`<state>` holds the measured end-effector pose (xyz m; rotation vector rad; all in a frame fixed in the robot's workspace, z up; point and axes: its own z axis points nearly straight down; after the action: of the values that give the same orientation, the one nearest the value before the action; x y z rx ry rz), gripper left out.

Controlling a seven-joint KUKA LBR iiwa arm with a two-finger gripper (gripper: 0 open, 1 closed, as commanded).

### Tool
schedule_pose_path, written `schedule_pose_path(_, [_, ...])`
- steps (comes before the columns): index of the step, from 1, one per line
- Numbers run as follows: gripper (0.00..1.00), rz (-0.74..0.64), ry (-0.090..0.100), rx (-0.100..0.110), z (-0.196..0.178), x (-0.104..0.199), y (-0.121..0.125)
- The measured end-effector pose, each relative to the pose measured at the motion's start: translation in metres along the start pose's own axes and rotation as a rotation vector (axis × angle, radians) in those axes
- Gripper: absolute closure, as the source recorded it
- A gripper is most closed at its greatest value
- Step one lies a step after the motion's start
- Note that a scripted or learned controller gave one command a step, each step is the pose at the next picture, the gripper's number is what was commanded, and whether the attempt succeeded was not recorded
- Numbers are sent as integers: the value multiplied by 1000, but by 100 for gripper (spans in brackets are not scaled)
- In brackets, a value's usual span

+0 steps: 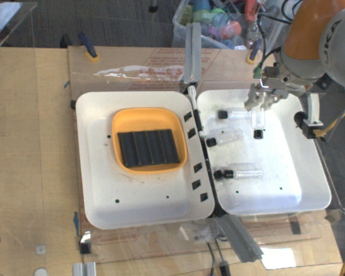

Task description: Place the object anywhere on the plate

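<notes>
Two white bins side by side on the tabletop (29, 154). Left bin (98, 206) has an orange plate (122, 122) at centre, with a dark ribbed rectangular insert (148, 148) lying on it.

Right bin (287, 188) holds four clear tubes with black caps: one at 11 o'clock (230, 114), one standing roughly vertical near 12 o'clock (256, 122), one at 9 o'clock by the divider (221, 138), one at 7 o'clock (240, 173). All well apart from the plate, none on it.

Arm (316, 27) comes in from 2 o'clock, orange band up top. Tool (260, 101) sits over the right bin's 12 o'clock edge, just above the vertical tube. Fingers look slightly spread, nothing visibly pinched between them. Can't tell if it touches the tube.

A clear box of coloured toys (230, 10) sits behind the bins at 12 o'clock.
</notes>
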<state>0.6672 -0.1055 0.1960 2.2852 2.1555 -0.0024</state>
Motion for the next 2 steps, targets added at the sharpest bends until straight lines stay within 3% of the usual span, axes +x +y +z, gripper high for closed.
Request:
schedule_pose_path(1, [100, -38, -1, -4, -31, 21, -1])
schedule_pose_path(2, [100, -279, 0, -5, -59, 26, -1])
